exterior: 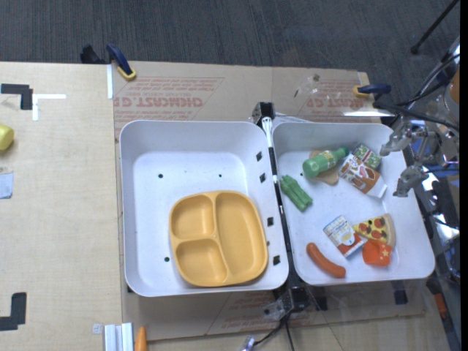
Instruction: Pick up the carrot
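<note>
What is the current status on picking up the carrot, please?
Gripper open at right bin's far right edge, holding nothing. No carrot clearly identifiable. Sausage, pizza slice, green bottle nearby.

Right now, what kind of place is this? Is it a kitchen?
Probably a robot lab workbench, not a kitchen: two white bins sit on clamped cardboard, the food looks like toys, such as a pizza slice, and a gripper reaches in.

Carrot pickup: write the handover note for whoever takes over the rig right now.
Gripper: at the right edge of the right white bin, well away from the carrot.
Carrot: the long orange-red carrot lies flat near that bin's front edge, just left of the small carton.
Done: nothing yet; the carrot is not lifted.
Left: bring the gripper over the carrot, grasp it, lift.
</note>
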Motion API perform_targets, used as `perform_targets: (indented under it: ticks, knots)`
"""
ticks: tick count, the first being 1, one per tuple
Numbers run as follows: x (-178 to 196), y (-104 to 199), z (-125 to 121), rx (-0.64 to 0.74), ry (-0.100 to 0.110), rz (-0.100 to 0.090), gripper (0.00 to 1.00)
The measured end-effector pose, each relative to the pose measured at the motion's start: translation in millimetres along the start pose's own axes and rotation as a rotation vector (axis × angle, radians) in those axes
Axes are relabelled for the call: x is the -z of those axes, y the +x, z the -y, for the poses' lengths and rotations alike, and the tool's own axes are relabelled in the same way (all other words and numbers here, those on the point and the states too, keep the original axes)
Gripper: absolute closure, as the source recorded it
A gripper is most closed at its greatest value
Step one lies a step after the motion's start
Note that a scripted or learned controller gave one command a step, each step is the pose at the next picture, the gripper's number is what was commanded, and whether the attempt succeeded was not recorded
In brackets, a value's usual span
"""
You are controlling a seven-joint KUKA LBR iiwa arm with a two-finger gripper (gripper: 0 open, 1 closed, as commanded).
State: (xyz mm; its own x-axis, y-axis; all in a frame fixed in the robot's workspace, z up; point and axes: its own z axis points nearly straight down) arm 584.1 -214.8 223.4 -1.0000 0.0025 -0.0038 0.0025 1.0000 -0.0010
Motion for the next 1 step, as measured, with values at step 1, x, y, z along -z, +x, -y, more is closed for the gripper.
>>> perform_targets:
  ticks: [1]
  knots:
    - [-128.3, 38.6, 7.2, 0.118, 0.001, 0.005, 0.00]
